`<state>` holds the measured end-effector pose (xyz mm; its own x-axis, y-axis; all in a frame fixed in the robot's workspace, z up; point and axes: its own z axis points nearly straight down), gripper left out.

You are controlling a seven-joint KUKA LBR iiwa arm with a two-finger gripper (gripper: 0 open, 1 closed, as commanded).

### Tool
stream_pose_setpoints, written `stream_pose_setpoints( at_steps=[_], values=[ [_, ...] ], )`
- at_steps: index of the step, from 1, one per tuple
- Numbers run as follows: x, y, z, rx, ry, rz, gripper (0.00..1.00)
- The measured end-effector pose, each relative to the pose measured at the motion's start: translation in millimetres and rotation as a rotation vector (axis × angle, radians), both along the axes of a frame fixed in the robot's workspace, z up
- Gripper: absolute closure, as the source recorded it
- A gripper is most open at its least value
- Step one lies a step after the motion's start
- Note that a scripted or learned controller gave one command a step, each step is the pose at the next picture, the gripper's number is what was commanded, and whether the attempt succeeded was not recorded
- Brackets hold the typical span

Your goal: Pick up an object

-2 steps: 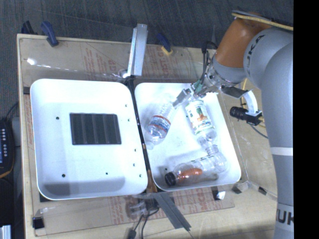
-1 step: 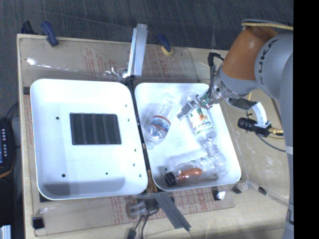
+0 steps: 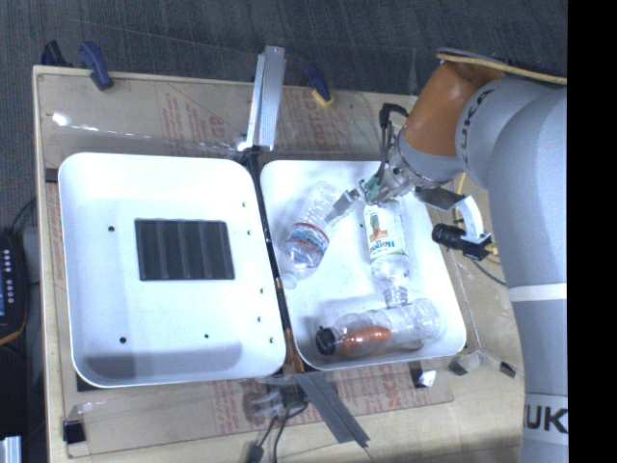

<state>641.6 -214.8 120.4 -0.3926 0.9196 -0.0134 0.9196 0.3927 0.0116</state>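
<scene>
The table [image 3: 145, 95] carries two shallow white bins side by side. The left bin [image 3: 96, 201] holds nothing loose, a dark ribbed panel [image 3: 184, 249] being set in its floor. The right bin [image 3: 333, 177] contains three clear plastic bottles.

The grey arm [image 3: 525, 210] reaches in from the right, and its gripper [image 3: 378, 189] is placed low at the far end of the bin, just over the base end of the bottle with the green and white label [image 3: 386, 249]. Whether the gripper is parted or closed cannot be told, and nothing can be seen held by it.

That bottle lies along the bin's right half, its neck toward the near edge. A bottle with a blue label [image 3: 307, 239] lies slanted to its left, and the largest bottle [image 3: 381, 331], with a dark cap and reddish contents, lies across the near edge.

All three are judged light, thin-walled and slippery, apt to dent or roll when pressed. A hold across the labelled mid-body would likely be firmest, the sides there being straight.
</scene>
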Motion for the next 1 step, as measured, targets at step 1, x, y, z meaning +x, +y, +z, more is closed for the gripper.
stream_pose_setpoints(
  at_steps=[1],
  values=[
    [-35.7, 4.8, 65.1, 0.007, 0.015, 0.037, 0.0]
  ],
)
